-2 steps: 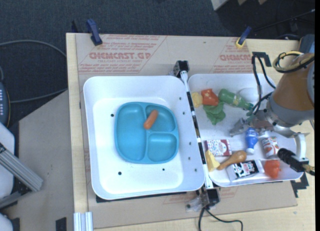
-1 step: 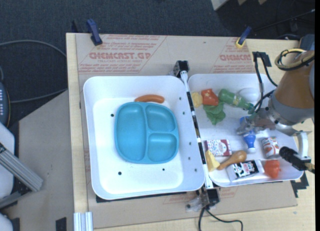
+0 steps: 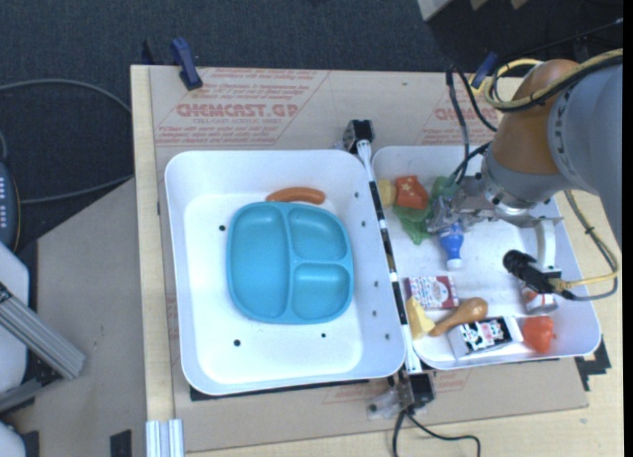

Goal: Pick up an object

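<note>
Grey arm with orange band reaches from right, gripper low over far part of right shallow white bin. Jaw state: cannot tell, wrist hides it.

Likely target directly beneath: small white-and-blue bottle, beside red-and-green toy vegetable. No object visibly held, so pick judged not yet done.

Left shallow white bin holds blue three-compartment plastic tray, orange sausage-shaped toy just beyond.

Cardboard under bins reads "CHEMCAST GP". Black-and-white carton, near end of right bin: print too small.
</note>
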Available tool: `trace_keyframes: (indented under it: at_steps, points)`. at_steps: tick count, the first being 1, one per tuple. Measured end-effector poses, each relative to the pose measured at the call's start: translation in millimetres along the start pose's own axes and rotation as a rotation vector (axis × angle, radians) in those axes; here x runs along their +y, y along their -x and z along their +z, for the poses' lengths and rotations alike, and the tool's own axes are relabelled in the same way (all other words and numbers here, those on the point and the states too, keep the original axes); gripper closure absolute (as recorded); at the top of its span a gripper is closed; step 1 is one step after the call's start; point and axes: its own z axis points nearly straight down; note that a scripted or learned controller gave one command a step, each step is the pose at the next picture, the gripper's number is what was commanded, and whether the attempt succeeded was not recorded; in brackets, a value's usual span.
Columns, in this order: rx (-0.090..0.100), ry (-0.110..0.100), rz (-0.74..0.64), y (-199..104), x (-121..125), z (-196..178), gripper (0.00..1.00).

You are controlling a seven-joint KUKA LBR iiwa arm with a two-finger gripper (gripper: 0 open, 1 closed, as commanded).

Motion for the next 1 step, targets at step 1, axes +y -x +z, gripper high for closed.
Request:
trace_keyframes:
  at_steps: [1]
  points:
    - [-0.001, 0.004, -0.001, -50.3, 65.2, -101.9, 1.00]
